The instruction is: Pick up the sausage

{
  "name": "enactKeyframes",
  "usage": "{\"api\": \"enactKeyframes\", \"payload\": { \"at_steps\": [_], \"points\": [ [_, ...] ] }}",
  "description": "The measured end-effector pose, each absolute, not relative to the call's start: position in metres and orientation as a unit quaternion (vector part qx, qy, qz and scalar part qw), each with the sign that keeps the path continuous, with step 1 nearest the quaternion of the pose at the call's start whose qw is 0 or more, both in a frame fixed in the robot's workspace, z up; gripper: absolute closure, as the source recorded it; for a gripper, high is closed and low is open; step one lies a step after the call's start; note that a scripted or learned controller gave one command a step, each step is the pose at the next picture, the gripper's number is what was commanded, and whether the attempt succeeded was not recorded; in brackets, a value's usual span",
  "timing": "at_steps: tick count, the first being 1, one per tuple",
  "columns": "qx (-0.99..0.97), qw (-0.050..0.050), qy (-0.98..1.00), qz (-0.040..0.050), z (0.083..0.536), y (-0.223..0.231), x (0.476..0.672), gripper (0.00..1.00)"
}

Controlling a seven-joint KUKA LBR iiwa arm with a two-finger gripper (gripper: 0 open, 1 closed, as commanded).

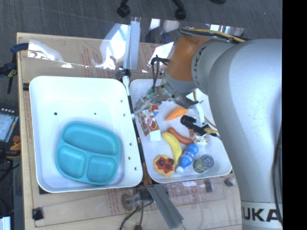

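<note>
Camera view puts the sausage [181, 136] in the right bin [217, 150], near its middle and slightly toward 3 o'clock, lying flat and slanted from 10 to 4 o'clock. It looks like a small reddish-brown toy: probably light, smooth and a bit slippery, with some give, and not fragile. The best hold is likely across its narrow width at mid-length, closing from 1 and 7 o'clock, since a round body can squirt out if pinched near an end.

There is little room around it. A banana [172, 146] lies just beside it at 7 o'clock, perhaps touching, and a blue bottle [188, 156] sits near at 5 o'clock. A carrot [176, 113] lies at 12 o'clock, apart from it.

The count is one sausage, one banana, one carrot, one bottle, one can [204, 163], one small fruit tart [164, 165] and one printed packet [148, 120], all in the right bin. The left bin [43, 85] holds one blue tray [88, 152] with three compartments. Two bins sit on the worktop [72, 61].

The arm [184, 63] hangs over the right bin's 12 o'clock end. I cannot tell whether the jaws are wide or narrow.
</note>
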State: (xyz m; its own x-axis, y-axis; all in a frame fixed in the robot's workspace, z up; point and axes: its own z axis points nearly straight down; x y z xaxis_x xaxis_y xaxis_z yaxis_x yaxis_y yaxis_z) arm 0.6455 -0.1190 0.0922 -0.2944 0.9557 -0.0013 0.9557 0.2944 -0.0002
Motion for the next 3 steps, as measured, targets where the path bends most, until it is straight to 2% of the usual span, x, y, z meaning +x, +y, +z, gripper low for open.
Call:
{"api": "enactKeyframes", "payload": {
  "at_steps": [1,2,3],
  "points": [
    [0.582,-0.002,0.813,-0.0008,0.091,-0.152,0.552,0.00],
    [0.558,-0.001,0.830,-0.0004,0.091,-0.134,0.607,0.00],
    [0.558,-0.001,0.830,-0.0004,0.091,-0.134,0.607,0.00]
  ]
}}
